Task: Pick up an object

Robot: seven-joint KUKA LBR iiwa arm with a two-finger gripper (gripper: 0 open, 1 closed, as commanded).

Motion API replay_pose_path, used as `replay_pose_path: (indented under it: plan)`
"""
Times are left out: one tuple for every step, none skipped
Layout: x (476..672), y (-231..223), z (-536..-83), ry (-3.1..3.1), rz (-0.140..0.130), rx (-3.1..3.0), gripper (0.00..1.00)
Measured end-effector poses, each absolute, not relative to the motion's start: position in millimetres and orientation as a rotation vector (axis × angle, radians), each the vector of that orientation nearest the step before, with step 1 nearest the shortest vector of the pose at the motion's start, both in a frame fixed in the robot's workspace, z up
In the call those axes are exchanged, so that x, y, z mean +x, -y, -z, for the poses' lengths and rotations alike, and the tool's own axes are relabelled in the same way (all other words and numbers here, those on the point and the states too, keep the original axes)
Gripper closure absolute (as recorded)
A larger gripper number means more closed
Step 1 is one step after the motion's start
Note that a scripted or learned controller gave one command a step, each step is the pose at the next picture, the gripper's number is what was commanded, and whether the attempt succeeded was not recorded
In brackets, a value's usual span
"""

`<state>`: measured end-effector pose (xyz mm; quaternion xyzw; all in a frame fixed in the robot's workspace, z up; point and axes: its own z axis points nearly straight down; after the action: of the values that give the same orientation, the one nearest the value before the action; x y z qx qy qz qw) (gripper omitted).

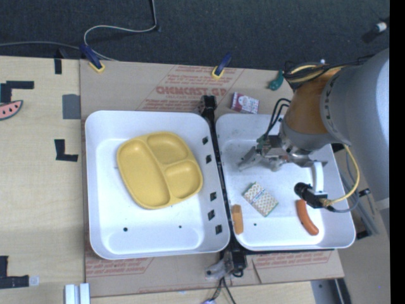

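Note:
My gripper hangs over the upper left part of the right bin, with its fingers pointing left. The fingers stand open and nothing is between them. A small checkered block lies below the gripper on the bin floor, apart from it. An orange sausage-shaped toy rests near the bin's lower right. A small brown piece lies against the bin's left wall. In the left bin sits a yellow divided plate.
A small red and white packet lies on the cardboard just behind the right bin. Black clips along the divider join the two bins. Yellow clamps and a green one hold the cardboard's far edge.

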<state>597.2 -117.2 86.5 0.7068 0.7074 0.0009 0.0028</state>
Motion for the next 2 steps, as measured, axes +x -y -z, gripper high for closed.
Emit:
replay_pose_path:
  plan:
    - [668.8, 100, -85, -2.222, -0.001, 2.218, 0.00]
    - [621.0, 116, -86, -2.220, -0.001, 2.219, 0.00]
